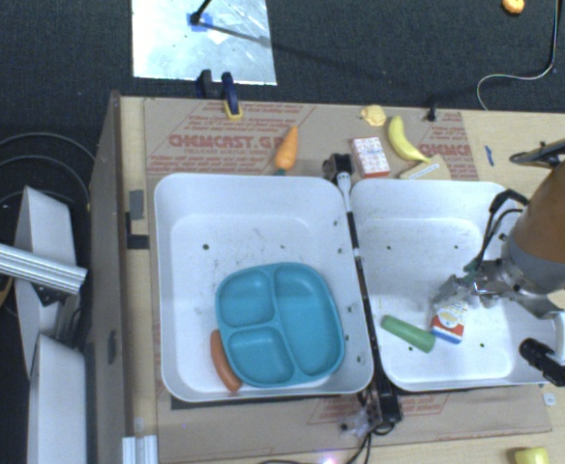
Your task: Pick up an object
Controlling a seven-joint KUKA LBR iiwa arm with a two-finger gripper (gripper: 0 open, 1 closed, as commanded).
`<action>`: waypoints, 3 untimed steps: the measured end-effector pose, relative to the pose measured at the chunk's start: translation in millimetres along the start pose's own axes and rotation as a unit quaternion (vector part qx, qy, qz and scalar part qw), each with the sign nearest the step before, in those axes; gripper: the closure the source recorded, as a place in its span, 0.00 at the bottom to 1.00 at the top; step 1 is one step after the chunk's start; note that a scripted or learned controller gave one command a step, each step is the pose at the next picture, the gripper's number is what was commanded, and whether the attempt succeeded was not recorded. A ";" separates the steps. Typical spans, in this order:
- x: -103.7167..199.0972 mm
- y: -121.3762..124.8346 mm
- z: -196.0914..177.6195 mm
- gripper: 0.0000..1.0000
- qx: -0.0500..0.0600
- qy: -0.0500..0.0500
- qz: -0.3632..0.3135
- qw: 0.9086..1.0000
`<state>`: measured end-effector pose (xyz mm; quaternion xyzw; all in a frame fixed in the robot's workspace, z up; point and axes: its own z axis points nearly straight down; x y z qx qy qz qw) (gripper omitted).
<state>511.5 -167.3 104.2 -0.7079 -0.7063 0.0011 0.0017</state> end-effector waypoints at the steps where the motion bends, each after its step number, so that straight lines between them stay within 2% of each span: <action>1: 50.4 -26.0 21.0 0.00 -0.001 0.000 -0.004 1.000; 2: 48.6 -23.5 9.2 1.00 -0.004 0.000 -0.003 1.000; 3: 122.2 -3.1 -84.0 1.00 -0.006 -0.001 -0.006 1.000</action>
